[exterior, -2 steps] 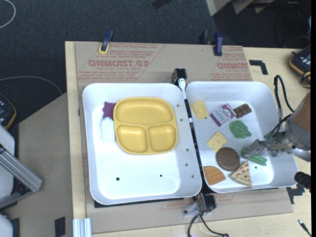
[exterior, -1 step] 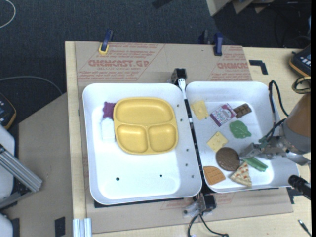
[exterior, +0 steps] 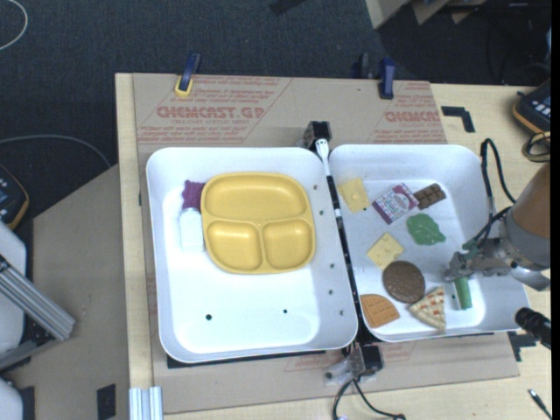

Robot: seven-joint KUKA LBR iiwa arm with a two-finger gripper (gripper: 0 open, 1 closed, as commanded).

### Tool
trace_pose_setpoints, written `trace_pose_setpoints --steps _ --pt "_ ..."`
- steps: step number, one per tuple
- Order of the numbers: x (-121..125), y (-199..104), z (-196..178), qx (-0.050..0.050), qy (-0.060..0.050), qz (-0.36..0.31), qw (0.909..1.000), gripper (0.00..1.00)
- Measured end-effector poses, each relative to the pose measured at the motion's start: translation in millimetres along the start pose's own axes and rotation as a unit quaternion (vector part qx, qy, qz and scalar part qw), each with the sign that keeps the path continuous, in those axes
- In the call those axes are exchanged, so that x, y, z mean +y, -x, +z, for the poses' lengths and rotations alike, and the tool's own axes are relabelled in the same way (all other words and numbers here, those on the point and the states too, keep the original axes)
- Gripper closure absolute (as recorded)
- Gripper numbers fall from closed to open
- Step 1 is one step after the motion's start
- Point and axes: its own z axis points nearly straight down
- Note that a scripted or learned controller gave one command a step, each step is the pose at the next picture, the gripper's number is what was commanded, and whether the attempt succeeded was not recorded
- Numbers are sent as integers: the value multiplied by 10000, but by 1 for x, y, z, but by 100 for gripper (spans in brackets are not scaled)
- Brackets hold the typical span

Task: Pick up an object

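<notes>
Tool: the tool [exterior: 465, 272] hung low over the right bin [exterior: 411, 153], near that bin's right wall, at the end of the arm [exterior: 534, 221] reaching in from the right.
Tool state: how far apart its fingers stood could not be told; nothing could be seen held between them.
Nearest thing: a small green stick-shaped piece [exterior: 462, 294] lay just below the tool as the camera saw it, perhaps touching it; contact could not be settled.
Long axis: the green piece lay roughly along the near-far line of the bin, slightly tilted.
Judgement: this piece looked the likeliest target, since it sat almost under the tool.
Crowding: a pizza slice [exterior: 429, 308] lay just left of the green piece, and a brown round cookie [exterior: 403, 281] beside that; both could be nudged by a closing finger.
Farther off: a green leafy piece [exterior: 425, 229], a yellow cheese square [exterior: 384, 251] and a chocolate bar [exterior: 429, 196] lay well apart from the tool.
Left bin: the left bin [exterior: 245, 335] held a yellow divided plate [exterior: 258, 221].
Support: both bins sat on the desk [exterior: 140, 234].
</notes>
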Motion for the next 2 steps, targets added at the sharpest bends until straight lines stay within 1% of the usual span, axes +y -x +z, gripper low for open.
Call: trace_pose_setpoints --steps 1,2 --pt "-4 4 -44 -22 29 -3 10000 100" --pt "3 -5 -99 -21 37 -21 10000 100"
